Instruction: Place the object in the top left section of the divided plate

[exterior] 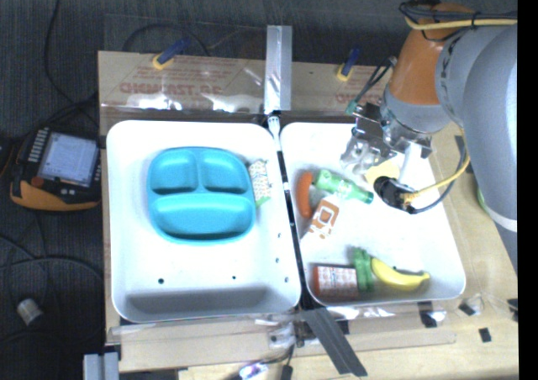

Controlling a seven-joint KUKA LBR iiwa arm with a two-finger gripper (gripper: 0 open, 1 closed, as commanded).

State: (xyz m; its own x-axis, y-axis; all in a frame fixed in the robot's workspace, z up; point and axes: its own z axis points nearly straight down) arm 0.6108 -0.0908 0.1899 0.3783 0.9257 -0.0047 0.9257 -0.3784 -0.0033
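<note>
The blue divided plate [202, 193] lies in the left bin [143, 286], with two small sections along its far side and one wide section at the front. My gripper [361, 156] hangs over the far part of the right bin [437, 227], open, with nothing between its fingers. Just in front of it and to the left, a green bottle [343, 186] lies on its side. Next to the bottle are an orange carrot [303, 192] and a small orange-and-white box [323, 217].
A pale speckled piece [259, 179] rests against the plate's right rim in the left bin. A red can [333, 279], a green item [363, 269] and a banana [398, 276] lie at the right bin's front. A black cable loop [395, 192] hangs off the wrist.
</note>
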